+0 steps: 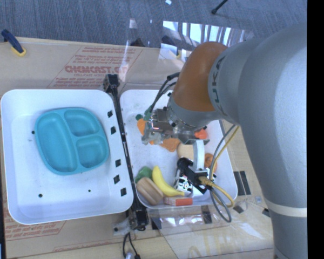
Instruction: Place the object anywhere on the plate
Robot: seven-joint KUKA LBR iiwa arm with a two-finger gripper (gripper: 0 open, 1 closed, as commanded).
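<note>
Bearing plate (70,140): cardboard bench (70,69) on carpet (70,7)

thick grey arm (270,90) with orange band (202,77), yellow cable (226,144).

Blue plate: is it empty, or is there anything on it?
Empty. All three compartments of the blue plate show bare blue; the banana and other toy food lie in the right bin.

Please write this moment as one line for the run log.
gripper: over right bin | plate: in left bin | banana: right bin, beside bread roll | placement: not yet done
</note>
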